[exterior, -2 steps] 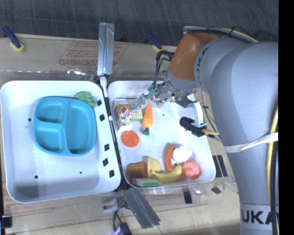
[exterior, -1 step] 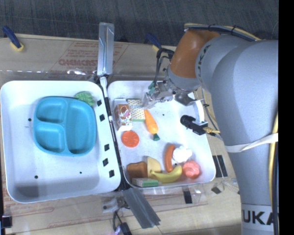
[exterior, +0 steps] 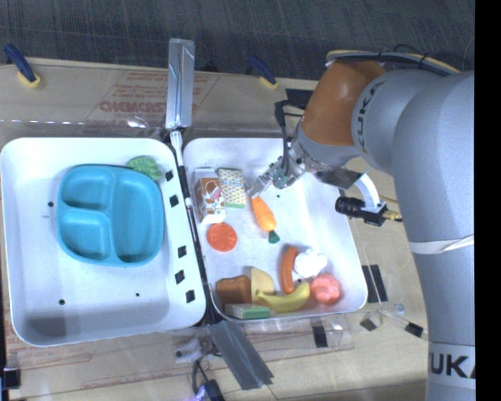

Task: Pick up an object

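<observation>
My gripper (exterior: 274, 177) hangs low in the right bin (exterior: 344, 234), near its back middle. Just below and left of it lies an orange carrot (exterior: 265, 215) with a green end, its upper tip close to the gripper; I cannot tell whether they touch. A small patterned box (exterior: 231, 186) and a snack packet (exterior: 209, 197) lie to the gripper's left. I see nothing held in the gripper.
A red tomato slice (exterior: 222, 237) lies near the divider. Sausage (exterior: 287, 266), white item (exterior: 310, 264), pink fruit (exterior: 326, 288), banana (exterior: 284, 299) and bread (exterior: 233, 289) crowd the front. In the left bin (exterior: 25, 307) sit a blue divided tray (exterior: 111, 213) and a green leafy piece (exterior: 146, 167).
</observation>
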You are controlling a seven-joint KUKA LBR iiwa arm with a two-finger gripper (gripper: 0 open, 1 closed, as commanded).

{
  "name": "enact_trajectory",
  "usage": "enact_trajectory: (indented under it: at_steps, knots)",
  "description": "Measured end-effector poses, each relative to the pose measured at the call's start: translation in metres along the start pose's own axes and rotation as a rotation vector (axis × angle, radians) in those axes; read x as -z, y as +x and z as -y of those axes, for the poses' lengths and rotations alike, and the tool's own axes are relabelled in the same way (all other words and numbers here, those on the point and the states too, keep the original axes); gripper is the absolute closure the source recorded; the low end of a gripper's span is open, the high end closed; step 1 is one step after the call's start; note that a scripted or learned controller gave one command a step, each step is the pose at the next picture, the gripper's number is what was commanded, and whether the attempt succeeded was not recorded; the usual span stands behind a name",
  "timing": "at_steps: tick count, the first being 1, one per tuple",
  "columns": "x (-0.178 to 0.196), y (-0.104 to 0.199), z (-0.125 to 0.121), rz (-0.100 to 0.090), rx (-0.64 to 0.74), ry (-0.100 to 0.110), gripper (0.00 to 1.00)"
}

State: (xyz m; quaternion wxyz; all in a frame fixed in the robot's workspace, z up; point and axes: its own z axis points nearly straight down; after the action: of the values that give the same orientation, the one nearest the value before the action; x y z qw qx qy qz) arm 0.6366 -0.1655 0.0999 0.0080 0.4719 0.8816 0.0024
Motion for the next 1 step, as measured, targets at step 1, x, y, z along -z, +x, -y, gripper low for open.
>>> enact_trajectory:
  at_steps: [1]
  knots:
    - [0.1537,-0.0054,-0.0250,-0.009,-0.248,0.013,1.00]
